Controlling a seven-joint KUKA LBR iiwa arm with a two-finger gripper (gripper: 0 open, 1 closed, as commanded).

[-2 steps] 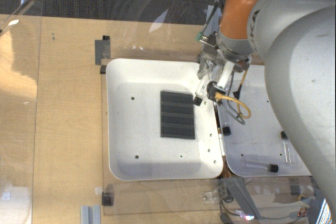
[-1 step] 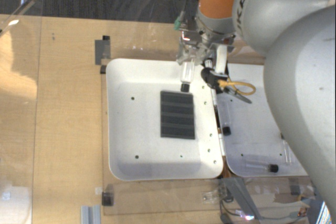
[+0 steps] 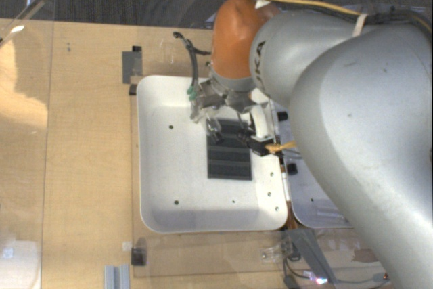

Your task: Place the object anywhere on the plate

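We see the pincer (image 3: 233, 135) low over the left white bin (image 3: 169, 166), right above a dark ribbed rectangular object (image 3: 229, 160) lying flat on the bin floor twd its right side. Can't tell if it's wide or narrow. Grey arm (image 3: 338, 91) covers most of the right bin (image 3: 311, 210) on the desk (image 3: 67, 145).

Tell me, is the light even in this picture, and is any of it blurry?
Camera view: a warm glare patch lies on the bench at the left; the left white bin is evenly lit, with soft shadow by the dark ribbed object; the big grey arm, nearest the camera, looks soft.
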